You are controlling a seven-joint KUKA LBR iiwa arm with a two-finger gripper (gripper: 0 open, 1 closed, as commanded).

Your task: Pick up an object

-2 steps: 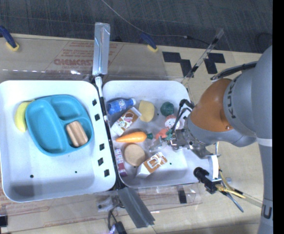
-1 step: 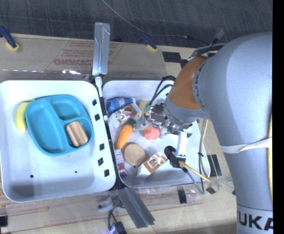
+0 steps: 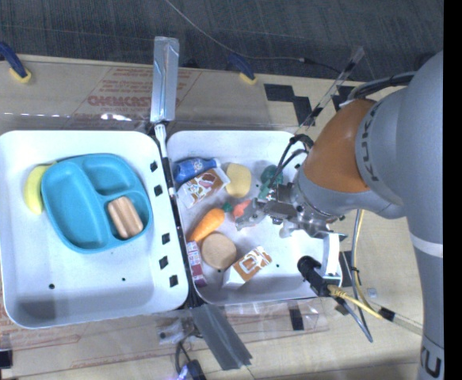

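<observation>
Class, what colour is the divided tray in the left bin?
Light blue; the divided tray shows clearly in the camera view.

The arm [image 3: 421, 165] at the frame's right was smooth grey, with a broad orange band [image 3: 343, 149] bearing dark lettering. Black cables [image 3: 292, 153] looped near its metal wrist.

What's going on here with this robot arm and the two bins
A grey and orange robot arm reaches in from the right, its gripper low over the right bin, among toy foods such as a carrot and a bread roll. Nothing visibly sits between its fingers. The left bin holds a blue tray with a small loaf in it.
</observation>
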